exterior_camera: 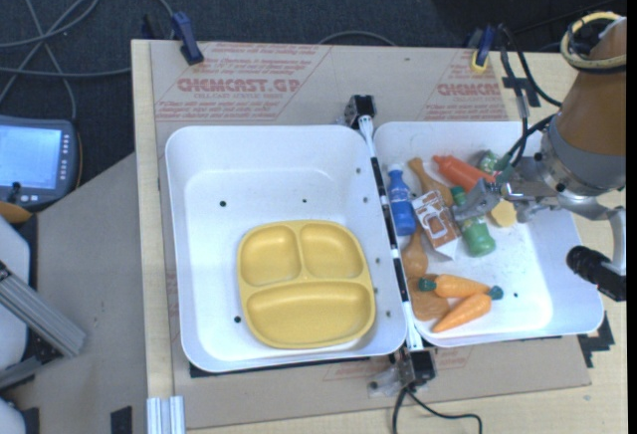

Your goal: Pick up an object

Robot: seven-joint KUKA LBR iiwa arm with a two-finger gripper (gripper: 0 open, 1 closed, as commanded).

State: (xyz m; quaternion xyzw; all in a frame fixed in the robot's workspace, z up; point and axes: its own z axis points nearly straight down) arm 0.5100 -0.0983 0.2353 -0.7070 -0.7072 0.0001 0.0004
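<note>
In the camera view, my hand (pixel 485 200) is low inside the right bin (pixel 542 308), which sits at 3 o'clock on the desk (pixel 259 84). I reach in from 3 o'clock, so my wrist covers the upper right part of this bin. I cannot tell whether my hand is released or clenched, because the tip is lost among the toys, and I see nothing clearly between it.

The things to pick are crowded at the left side of this bin, probably because they slid together against the wall. A green cylinder (pixel 479 238) lies just beside my hand, at 6 o'clock from it. A yellow piece (pixel 505 214) is at 4 o'clock from my hand, a blue bottle (pixel 401 205) at 9 o'clock, and two orange carrots (pixel 462 300) at 6 o'clock, further down. I judge the green cylinder is the nearest target.

The crowding is the obstacle: a brown packet (pixel 430 221) and a red-orange piece (pixel 460 169) lie close, so I may touch neighbours.

The left bin (pixel 199 173) carries a yellow divided plate (pixel 304 283), well apart from my work.
</note>
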